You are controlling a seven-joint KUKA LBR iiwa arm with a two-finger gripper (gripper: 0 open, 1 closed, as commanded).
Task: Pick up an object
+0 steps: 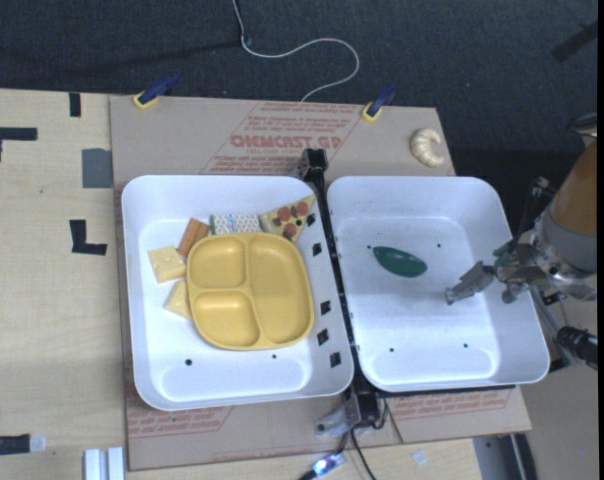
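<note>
A dark green, leaf-shaped object (pixel 399 261) lies flat in the right bin (pixel 422 363), towards its far left part. My gripper (pixel 487 286) hangs over the right side of the same bin, about a hand's width to the right of the green object and apart from it. Its two fingers stand spread, one grey finger (pixel 464 286) pointing left towards the object, and nothing sits between them. The gripper is open.
The left bin (pixel 222 383) holds a yellow divided plate (pixel 250 290), tan blocks (pixel 166 264), an orange block (pixel 193 235) and patterned pieces (pixel 290 215) along its far wall. A beige curled object (pixel 428 146) lies on the cardboard behind the right bin. A white cable (pixel 302 50) loops at the back.
</note>
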